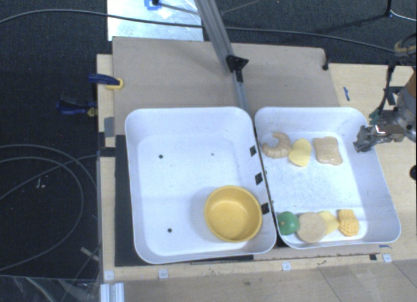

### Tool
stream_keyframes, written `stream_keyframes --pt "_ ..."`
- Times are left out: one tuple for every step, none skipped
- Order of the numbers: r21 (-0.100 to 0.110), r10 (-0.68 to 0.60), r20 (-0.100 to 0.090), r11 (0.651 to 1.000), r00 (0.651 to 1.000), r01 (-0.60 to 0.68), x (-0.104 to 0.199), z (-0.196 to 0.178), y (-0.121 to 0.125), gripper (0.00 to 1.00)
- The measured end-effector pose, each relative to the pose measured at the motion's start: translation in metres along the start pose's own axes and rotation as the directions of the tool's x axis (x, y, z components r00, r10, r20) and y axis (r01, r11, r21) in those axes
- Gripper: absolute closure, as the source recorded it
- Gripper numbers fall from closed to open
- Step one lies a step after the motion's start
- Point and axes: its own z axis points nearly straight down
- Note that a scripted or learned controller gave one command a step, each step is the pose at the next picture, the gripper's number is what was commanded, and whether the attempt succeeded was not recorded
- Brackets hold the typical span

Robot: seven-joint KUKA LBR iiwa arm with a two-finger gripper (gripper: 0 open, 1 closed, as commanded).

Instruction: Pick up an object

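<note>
While lying crosswise, tan croissant (277, 145).

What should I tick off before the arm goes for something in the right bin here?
1. Gripper carries nothing: ok, nothing seen at its tip.
2. Gripper over the right bin: not ok, it sits at the bin's right rim.
3. Finger opening: cannot tell.
4. Isolated target available: ok, the beige slab lies apart from the pale yellow piece.
5. Front cluster separable: not ok, green piece, tan round and yellow corn-like piece crowd together.
</note>
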Motion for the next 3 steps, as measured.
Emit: stream_keyframes --pt "0.004 -0.001 -0.002 1.0 1.0 0.001 0.0 -0.018 0.001 1.0" --pt "0.006 -0.005 -0.004 1.0 1.0 0.005 0.051 -0.006 0.015 1.0" --pt "0.004 -0.006 -0.004 1.0 1.0 0.006 0.102 -0.015 0.037 1.0"
